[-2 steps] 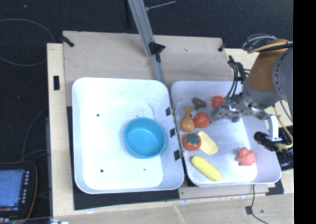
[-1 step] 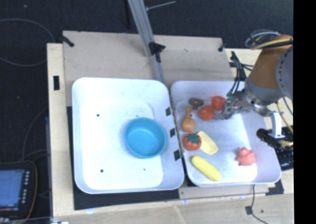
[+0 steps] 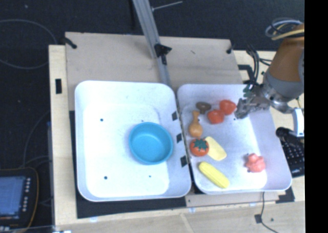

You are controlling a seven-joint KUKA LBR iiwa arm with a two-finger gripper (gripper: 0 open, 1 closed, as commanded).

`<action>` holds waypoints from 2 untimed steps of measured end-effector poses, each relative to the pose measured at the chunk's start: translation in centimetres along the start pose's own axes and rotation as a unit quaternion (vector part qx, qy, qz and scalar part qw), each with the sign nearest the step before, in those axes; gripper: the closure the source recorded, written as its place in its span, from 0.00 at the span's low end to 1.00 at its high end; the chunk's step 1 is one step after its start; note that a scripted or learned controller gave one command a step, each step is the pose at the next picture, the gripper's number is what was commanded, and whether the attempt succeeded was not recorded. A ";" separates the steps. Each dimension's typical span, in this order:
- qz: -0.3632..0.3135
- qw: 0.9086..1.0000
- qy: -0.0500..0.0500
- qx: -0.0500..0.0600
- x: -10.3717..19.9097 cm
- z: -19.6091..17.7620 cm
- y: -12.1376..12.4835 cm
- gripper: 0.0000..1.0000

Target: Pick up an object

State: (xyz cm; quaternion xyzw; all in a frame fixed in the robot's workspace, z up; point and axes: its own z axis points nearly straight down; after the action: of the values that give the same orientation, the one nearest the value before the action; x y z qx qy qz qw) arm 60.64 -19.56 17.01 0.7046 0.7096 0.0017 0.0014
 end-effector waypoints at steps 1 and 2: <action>-0.001 1.000 -0.001 -0.003 0.0 -6.4 -0.6 1.00; -0.003 1.000 -0.001 0.000 -0.1 -6.2 -0.5 1.00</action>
State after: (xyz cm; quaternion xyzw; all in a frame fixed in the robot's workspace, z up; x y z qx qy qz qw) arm 60.10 -19.67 23.25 0.7028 0.7114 0.0009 0.0019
